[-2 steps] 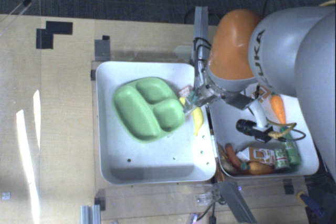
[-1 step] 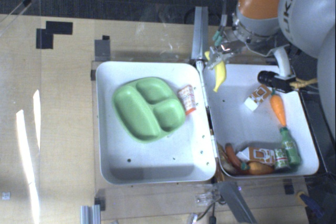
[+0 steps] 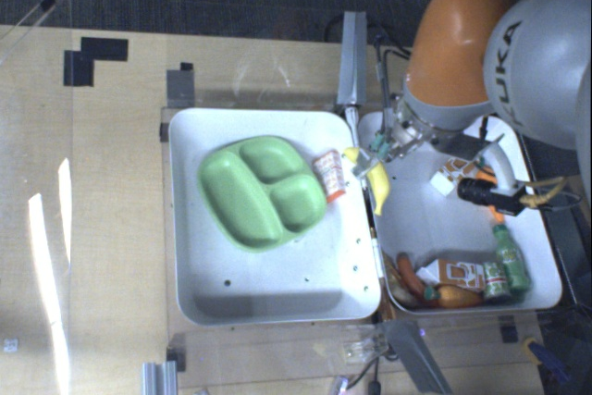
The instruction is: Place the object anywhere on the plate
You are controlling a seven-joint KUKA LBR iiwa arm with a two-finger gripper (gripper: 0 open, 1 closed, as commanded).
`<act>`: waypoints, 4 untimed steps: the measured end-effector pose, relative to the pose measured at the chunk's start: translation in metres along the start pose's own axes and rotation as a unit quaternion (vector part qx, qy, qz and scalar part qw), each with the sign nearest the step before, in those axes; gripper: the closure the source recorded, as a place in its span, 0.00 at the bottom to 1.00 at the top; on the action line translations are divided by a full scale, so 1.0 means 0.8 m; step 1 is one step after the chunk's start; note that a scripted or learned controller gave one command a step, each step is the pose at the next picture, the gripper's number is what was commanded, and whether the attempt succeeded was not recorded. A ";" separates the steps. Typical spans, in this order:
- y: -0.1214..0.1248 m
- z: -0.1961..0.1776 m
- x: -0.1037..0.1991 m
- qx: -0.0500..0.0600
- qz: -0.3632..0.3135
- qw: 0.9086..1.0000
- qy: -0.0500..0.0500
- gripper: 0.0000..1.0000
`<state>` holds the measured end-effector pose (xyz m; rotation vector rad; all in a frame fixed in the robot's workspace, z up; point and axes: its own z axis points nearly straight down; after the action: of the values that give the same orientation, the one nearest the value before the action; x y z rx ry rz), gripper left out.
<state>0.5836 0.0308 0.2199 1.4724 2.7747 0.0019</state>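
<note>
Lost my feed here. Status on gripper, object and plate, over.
Gripper over the wall between the bins, banana at its tip, grasp unconfirmed. Green plate in left bin. Small packet at its right rim.

— How does the light look to you?
— Bright and even from overhead; glare streaks the bench (image 3: 55, 227) at your left.
— Shadows?
— A soft one under the green plate (image 3: 264, 191). The arm (image 3: 518, 60) is slightly blurred, and the whole picture is grainy.

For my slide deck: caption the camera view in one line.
KUKA arm's gripper above a banana at the bin divider, beside the green plate.
</note>
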 end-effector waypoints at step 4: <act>0.066 0.045 0.005 0.000 -0.108 0.994 0.000 1.00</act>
<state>0.6249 0.0639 0.1839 1.1650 2.9160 0.0022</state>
